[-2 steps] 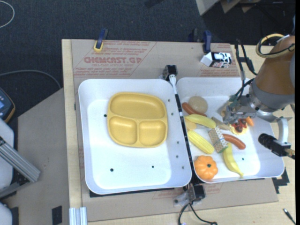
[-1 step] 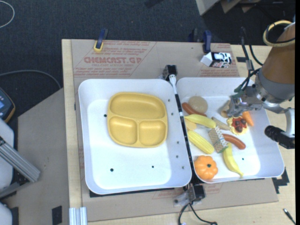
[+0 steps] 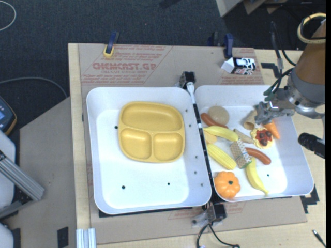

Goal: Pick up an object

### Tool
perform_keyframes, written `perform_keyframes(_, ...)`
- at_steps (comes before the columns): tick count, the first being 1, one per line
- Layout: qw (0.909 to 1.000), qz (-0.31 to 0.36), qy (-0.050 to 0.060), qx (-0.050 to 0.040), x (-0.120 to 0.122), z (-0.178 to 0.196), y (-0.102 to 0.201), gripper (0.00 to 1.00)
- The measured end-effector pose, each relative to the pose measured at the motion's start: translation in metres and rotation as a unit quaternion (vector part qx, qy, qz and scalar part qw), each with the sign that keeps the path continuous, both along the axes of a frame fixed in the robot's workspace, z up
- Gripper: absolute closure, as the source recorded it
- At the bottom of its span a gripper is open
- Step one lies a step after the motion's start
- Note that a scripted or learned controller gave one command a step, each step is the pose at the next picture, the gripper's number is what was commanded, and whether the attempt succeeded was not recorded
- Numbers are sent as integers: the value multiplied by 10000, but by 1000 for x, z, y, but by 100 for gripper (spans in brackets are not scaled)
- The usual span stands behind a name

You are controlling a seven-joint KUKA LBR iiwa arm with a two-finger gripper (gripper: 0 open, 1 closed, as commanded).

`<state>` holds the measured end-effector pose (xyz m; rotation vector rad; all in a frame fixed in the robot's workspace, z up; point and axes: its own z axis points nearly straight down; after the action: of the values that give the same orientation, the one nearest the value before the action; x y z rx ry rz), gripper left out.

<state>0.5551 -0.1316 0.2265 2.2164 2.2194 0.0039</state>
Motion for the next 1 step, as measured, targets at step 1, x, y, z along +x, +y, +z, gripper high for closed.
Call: perform_keyframes(1,10000,10,43,19,-19,-7,41,100)
